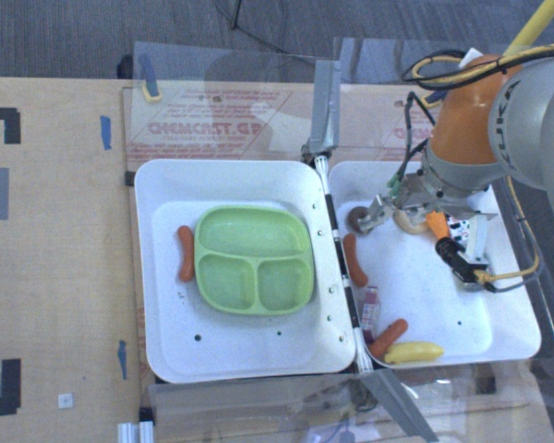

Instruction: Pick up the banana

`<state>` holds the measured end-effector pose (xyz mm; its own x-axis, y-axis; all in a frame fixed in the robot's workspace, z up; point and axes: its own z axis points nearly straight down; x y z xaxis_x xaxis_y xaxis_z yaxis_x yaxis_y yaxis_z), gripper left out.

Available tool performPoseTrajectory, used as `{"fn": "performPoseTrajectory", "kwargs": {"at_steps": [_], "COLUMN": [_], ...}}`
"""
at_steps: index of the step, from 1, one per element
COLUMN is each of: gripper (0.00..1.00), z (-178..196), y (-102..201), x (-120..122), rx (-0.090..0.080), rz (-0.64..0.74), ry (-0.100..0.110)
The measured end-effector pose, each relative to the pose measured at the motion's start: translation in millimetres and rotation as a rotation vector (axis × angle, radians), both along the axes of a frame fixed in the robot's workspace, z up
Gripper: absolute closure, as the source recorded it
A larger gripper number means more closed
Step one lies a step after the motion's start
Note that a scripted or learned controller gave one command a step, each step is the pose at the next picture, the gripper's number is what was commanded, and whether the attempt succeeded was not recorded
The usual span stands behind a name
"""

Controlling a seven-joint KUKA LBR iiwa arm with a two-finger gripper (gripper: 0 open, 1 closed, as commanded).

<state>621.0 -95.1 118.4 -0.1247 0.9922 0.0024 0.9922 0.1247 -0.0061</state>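
The banana (415, 352) is lying at the near edge of the right bin (512, 335), touching a sausage (389, 336) close to the bin's near left corner. The claw (399, 209) is hovering over that bin's far left part, well apart from the banana; I cannot tell how wide it is open. A green plate (255, 260) is sitting in the left bin (157, 275).
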Motion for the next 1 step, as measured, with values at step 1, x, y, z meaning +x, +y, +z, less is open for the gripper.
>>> {"fn": "performPoseTrajectory", "kwargs": {"at_steps": [1], "gripper": [0.00], "z": [-22.3], "y": [-56.9], "x": [30.2], "rx": [-0.005], "rz": [-0.133], "ry": [-0.029]}}
